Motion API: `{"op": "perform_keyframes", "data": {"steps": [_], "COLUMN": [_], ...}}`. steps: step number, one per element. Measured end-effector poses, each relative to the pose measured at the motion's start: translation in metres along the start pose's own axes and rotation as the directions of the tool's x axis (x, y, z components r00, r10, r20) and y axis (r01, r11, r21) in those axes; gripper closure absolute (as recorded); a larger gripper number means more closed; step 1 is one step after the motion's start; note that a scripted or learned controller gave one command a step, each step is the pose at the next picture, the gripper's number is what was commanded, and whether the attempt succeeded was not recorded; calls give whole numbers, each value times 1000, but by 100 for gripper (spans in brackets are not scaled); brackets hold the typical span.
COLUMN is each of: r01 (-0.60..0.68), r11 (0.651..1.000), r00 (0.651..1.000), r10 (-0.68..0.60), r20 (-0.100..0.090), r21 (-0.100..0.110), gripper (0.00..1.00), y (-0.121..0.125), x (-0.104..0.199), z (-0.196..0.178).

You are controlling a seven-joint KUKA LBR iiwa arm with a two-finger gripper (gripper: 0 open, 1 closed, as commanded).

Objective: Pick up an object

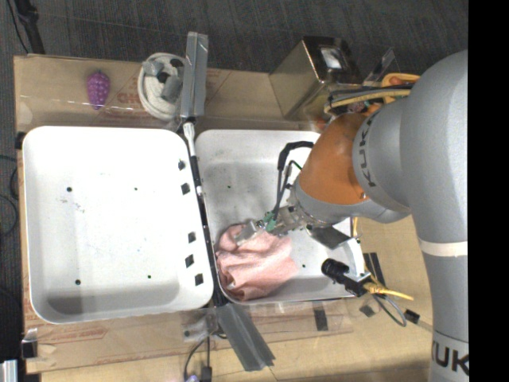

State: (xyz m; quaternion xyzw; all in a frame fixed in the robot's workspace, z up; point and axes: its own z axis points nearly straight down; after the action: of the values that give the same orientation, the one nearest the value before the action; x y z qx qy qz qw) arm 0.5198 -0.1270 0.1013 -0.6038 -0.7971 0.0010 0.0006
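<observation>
So the grey KUKA arm with the orange band point(350, 165) is down inside the right-hand shallow white plastic bin point(238, 153), and its two-finger gripper point(266, 226) sits right at the top edge of the crumpled pink cloth point(254, 263). That cloth is the only thing in this bin worth grabbing, bunched up in the near corner, hard against the divider wall beside the left-hand white bin point(103, 213).

I'd call this the grasp step: the tool is at the cloth, nothing lifted yet. Honestly the view is too small and cluttered at the tip, so I can't tell how wide the pincer is or whether any fabric is actually caught in it.

If it has a fold, the next move needs a straight lift clear of the bin wall. If not, it probably needs to press deeper into the bunched part.

Material-wise: the cloth is soft, floppy, wrinkled, with thick folds that should pinch easily but may slip or drape. The bin floor around it is smooth, hard and a bit scuffed with dark specks
</observation>
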Motion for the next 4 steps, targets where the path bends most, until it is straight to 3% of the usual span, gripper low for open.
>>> {"op": "perform_keyframes", "data": {"steps": [1,2,3,4], "r01": [15,15,16,17], "r11": [1000,1000,1000,1000], "r00": [1000,1000,1000,1000], "r10": [-15,-15,-16,-17], "r20": [-3,-4,-4,-4], "r21": [3,4,4,6], "gripper": [0,100,0,100], "y": [12,11,12,11], "x": [27,26,26,25], "z": [10,1,1,-8]}}
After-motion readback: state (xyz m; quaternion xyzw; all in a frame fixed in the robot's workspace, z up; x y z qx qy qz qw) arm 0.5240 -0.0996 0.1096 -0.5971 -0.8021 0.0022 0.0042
